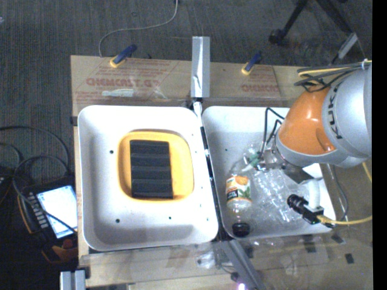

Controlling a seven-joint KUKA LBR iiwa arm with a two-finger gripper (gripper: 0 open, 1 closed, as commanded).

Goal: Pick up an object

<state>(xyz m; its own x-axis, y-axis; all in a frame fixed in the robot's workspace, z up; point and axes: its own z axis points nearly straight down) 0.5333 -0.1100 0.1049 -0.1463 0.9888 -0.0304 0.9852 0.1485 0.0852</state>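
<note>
My arm reaches into the right bin, its orange band hanging over the bin's middle. The gripper points down at the arm's left end, just above a crumpled clear plastic item. A small bottle with an orange-and-white label and a black cap lies just left of the plastic, near the bin's front. In the left bin sits a yellow block with a ribbed black top. The arm's body hides most of the gripper.
A black plug and a white fitting on the arm's cable lie over the right bin's front right. A metal divider post stands behind the seam between the bins. Two blue-and-yellow clamps hold the cardboard at the back.
</note>
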